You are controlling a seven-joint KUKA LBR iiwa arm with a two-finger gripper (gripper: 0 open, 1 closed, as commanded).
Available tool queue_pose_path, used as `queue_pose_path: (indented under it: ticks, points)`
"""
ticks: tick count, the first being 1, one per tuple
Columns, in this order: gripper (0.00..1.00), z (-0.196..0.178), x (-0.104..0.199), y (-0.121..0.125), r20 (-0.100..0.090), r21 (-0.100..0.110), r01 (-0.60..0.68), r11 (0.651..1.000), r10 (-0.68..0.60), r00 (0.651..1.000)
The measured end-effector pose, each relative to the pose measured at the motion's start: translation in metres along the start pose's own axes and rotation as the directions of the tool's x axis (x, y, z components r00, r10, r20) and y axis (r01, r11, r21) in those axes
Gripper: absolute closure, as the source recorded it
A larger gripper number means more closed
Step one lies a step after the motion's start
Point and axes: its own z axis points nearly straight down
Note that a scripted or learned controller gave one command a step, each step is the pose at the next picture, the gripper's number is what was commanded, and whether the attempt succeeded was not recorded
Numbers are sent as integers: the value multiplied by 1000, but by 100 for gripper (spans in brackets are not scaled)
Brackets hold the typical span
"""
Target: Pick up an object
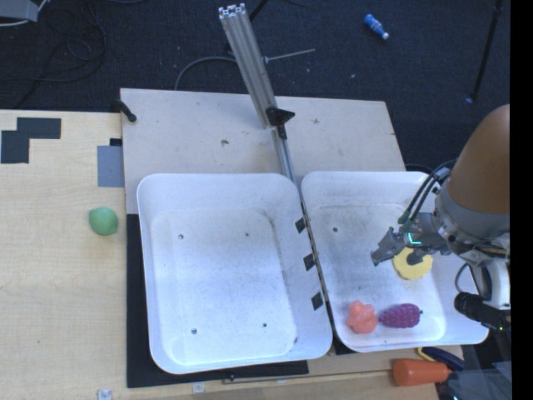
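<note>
Bin point(350, 198) on right holds yellow piece point(414, 266), orange toy point(361, 317), purple grapes point(400, 315).

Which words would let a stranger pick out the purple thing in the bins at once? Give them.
Start at the right bin, the one the grey arm reaches over. Go to its near edge, where two small things lie side by side. The purple object is the bumpy, elongated one on the right; its neighbour is orange-pink, and the yellow piece sits farther back under the claw.
</note>
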Motion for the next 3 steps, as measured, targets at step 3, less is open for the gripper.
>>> queue_pose_path:
  ticks: [3]
  points:
    - [0, 113, -6, -10, -1, 6, -1, 1000, 1, 1000]
